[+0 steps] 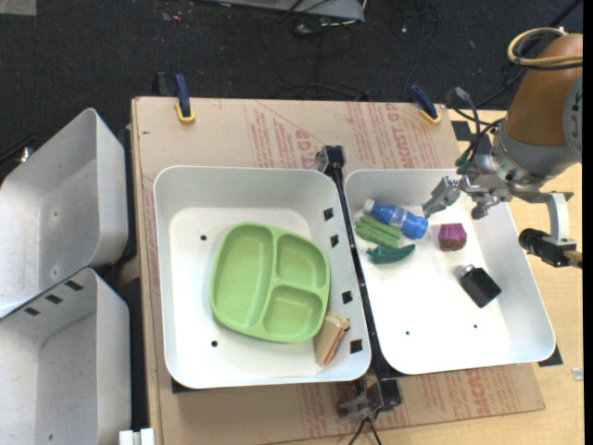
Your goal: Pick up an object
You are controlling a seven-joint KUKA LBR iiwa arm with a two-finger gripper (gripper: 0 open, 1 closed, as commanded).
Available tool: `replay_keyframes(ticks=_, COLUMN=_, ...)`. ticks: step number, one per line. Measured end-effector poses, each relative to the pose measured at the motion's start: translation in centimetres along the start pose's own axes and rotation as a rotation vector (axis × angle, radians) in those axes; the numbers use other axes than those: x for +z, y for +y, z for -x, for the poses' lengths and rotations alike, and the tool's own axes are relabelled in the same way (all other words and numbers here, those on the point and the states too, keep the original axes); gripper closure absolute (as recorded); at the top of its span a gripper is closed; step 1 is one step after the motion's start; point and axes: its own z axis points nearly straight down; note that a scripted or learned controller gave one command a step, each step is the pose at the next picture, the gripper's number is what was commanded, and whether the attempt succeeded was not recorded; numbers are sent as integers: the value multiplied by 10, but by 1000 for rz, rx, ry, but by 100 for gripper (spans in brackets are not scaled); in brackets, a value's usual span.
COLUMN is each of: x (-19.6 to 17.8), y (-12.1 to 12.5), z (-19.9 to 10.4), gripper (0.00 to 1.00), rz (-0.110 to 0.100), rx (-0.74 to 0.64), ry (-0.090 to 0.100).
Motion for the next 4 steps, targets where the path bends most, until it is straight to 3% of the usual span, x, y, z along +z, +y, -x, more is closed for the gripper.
replay_keyframes(ticks=1, x=62, y=1, z=1, gripper=0, rz=1, rx=1, ry=-1)
replay_keyframes(ticks=2, x=69, y=7, z=2, gripper=0, rz=21, rx=-1, ry=-6)
replay_keyframes(ticks=3, x=61, y=6, z=1, gripper=100, rz=19, rx=-1, ry=-5)
replay_keyframes(ticks=4, x=-2, y=13, z=-2, gripper=100, rz=8, rx=-3, ry=-2)
